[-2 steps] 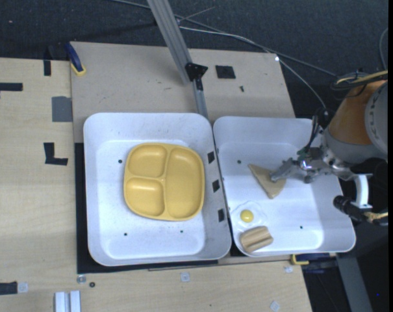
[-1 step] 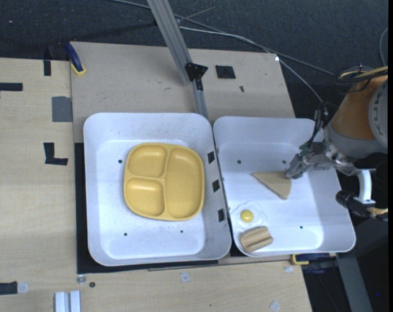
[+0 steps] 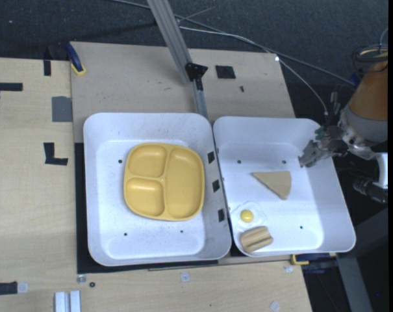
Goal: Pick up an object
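The right bin holds a tan triangular slice near its middle, a fried egg with a yellow yolk and a small brown bread roll at its front left. My gripper hangs over the bin's right rim, up and to the right of the slice, apart from it. Nothing shows between its fingertips.
The left bin carries a yellow three-compartment plate. A grey metal pole slants down to the gap between the bins. Cables run across the dark floor behind. The arm's orange band stands at the right edge.
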Robot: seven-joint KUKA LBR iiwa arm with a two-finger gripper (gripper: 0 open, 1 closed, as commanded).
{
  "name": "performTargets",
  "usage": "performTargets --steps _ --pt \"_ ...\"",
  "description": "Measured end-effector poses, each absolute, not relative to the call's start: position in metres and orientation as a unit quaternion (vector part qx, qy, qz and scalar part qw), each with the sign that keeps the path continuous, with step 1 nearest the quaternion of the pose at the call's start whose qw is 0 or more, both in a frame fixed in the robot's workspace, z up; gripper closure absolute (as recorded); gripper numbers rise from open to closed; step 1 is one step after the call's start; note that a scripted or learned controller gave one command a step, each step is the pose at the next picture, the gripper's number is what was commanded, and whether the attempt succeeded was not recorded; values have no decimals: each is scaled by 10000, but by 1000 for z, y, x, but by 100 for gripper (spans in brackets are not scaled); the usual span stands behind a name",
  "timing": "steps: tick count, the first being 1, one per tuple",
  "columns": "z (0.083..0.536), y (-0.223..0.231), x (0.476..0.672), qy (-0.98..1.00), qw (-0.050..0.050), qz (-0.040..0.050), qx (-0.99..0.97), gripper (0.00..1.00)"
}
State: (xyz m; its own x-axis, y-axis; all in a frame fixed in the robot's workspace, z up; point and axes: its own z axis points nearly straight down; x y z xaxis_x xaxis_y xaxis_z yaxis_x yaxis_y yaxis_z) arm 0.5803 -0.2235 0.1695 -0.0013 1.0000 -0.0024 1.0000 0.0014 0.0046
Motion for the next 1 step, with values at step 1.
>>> performTargets --steps 1 --pt "210 -223 581 7077 17 6 7066 100"
